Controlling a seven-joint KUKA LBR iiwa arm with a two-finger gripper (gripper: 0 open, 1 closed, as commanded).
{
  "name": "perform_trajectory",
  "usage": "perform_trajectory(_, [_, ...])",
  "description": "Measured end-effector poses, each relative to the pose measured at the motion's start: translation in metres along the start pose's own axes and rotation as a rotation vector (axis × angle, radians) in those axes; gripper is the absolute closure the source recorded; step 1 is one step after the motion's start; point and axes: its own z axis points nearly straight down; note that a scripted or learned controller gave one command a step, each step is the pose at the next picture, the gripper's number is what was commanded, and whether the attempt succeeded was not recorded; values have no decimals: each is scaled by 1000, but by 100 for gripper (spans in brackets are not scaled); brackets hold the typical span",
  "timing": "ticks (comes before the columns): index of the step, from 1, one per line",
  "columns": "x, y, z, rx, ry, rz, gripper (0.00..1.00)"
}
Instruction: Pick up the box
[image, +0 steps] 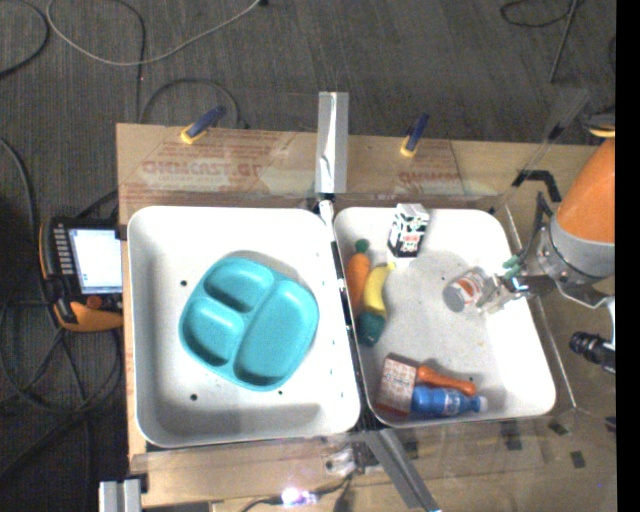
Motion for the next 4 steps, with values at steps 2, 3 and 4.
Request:
perform_trajectory(2, [-22,92,90,0,10,138,0])
perform_trajectory(3, [-13,113,98,-11,-8,10,0])
perform_trajectory(4, [-12,115,89,-13,-8,6,100])
